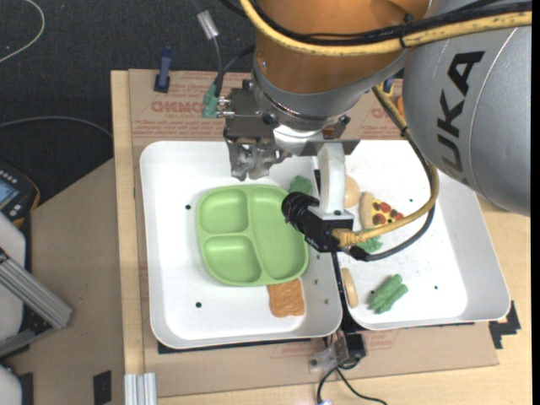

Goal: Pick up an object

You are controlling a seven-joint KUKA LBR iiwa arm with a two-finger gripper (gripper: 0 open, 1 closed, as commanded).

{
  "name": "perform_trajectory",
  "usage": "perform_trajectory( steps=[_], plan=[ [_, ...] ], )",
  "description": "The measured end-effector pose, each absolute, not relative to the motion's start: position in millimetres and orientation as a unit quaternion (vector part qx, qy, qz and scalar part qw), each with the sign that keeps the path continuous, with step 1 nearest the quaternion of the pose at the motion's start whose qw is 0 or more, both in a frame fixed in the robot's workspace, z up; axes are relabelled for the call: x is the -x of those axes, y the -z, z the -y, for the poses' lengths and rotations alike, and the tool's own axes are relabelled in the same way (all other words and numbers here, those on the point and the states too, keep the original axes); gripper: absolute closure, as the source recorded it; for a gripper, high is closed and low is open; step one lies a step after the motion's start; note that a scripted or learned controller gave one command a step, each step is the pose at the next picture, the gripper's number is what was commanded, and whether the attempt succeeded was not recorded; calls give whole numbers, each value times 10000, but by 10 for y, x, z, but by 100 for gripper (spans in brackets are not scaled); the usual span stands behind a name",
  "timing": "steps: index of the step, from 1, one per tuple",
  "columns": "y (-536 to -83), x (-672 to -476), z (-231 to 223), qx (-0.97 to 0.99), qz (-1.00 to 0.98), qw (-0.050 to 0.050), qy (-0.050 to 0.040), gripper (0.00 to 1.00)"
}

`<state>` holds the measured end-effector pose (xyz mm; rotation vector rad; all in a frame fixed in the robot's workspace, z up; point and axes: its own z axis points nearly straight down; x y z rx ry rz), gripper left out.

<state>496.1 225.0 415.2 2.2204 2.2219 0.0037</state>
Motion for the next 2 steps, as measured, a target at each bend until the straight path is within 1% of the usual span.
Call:
perform_trajectory(
  steps=[1, 2],
  plan=[
    [-2929, -5427, -2234, -7081, -7061, -18, 53, 100],
    [-4797, -5275, -2247, -7061, -7080, 36, -101, 100]
  ],
)
